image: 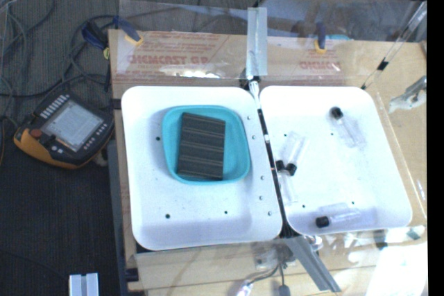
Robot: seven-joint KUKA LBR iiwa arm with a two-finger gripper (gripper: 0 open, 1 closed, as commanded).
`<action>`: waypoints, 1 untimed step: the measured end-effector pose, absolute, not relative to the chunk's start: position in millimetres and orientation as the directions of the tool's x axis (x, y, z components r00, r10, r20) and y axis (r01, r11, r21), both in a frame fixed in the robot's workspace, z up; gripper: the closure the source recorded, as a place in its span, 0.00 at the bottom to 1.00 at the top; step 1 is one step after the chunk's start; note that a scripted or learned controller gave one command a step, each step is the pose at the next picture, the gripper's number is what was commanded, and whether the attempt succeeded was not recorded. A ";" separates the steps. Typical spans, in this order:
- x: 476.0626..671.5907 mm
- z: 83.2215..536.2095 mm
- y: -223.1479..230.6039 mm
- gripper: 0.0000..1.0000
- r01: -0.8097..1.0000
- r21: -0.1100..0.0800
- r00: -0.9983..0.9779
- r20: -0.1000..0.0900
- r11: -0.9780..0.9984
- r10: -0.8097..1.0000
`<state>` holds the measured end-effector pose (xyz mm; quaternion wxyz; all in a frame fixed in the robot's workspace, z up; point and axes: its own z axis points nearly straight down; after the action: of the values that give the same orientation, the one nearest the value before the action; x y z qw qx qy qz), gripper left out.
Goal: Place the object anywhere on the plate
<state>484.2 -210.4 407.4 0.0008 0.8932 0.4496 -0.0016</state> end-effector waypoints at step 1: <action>484.2 407.4 -210.4 0.00 0.803 0.000 0.596 -0.004 -0.596 0.803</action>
<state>484.2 -210.4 407.4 0.0008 0.8932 0.4496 -0.0016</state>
